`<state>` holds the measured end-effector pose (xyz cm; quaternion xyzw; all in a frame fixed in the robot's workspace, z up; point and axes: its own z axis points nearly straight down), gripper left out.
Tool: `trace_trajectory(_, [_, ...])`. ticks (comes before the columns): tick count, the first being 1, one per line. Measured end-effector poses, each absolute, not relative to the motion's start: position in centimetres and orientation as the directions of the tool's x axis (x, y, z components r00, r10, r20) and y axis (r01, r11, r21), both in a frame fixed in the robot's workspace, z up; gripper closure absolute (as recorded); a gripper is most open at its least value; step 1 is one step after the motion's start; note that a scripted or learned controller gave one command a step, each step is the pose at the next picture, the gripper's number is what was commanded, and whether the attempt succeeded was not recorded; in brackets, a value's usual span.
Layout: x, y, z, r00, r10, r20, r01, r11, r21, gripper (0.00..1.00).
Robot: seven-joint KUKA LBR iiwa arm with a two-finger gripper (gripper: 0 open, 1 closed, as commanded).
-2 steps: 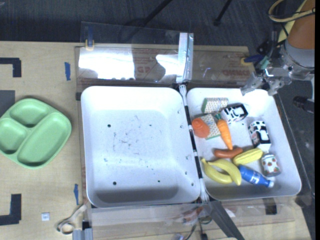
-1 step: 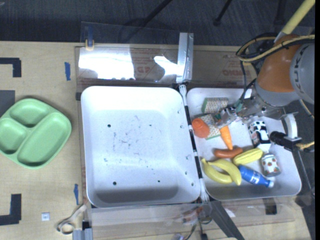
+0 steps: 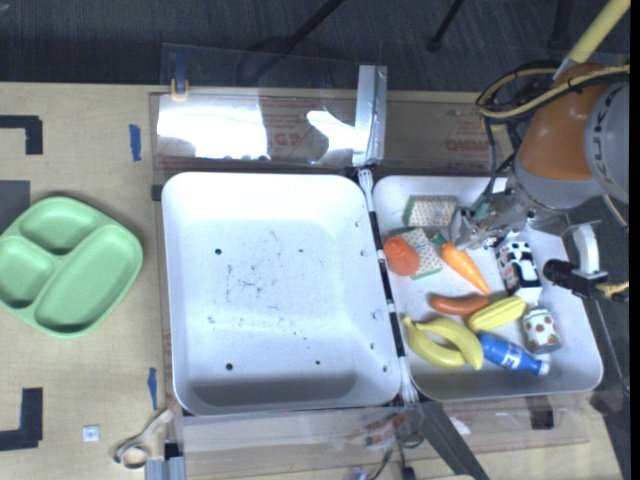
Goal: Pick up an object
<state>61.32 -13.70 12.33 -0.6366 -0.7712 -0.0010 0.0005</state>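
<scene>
My gripper (image 3: 478, 220) is low over the right bin (image 3: 590, 368), near its back edge, arm coming in from the right with the orange band (image 3: 560, 143) above the wrist. Jaw state: can't tell, the tips blur into the clutter under them. Nothing is visibly between them, so I claim no grasp.

Right bin contents:
- carrot (image 3: 465, 265), tilted, top end just beside my gripper, maybe touching, can't resolve it
- tomato (image 3: 401, 256), against the left wall, touching a speckled sponge (image 3: 429, 256)
- second speckled pad (image 3: 432, 211) at the back, left of my gripper
- sausage (image 3: 458, 304) mid-bin, lying across
- yellow piece (image 3: 497, 314) just right of the sausage, touching it
- bananas (image 3: 443, 340) at the front left
- blue bottle (image 3: 510, 354) on its side, butted against the bananas
- black-and-white toy (image 3: 517, 263) right of the carrot
- small spotted cup (image 3: 540, 330) near the right wall

Left bin (image 3: 200, 208): white floor with faint scuffs and a few dark dots.

Green tray (image 3: 66, 264) sits on the bench well left of both bins. Clear panel (image 3: 260, 118) stands behind the left bin.
</scene>
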Motion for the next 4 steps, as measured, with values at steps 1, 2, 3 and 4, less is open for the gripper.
trace_trajectory(1, [61.3,-13.7,12.3,-0.189,0.982,0.002,0.982,0.189,0.001,0.00])
trace_trajectory(2, [60.3,-11.7,9.6,-0.438,0.899,-0.016,0.899,0.438,0.014,0.00])
trace_trajectory(3, [60.3,-11.6,10.6,-0.436,0.900,-0.015,0.900,0.436,0.020,1.00])
trace_trajectory(4, [54.5,-14.1,21.3,-0.370,0.929,0.000,0.929,0.370,0.000,1.00])
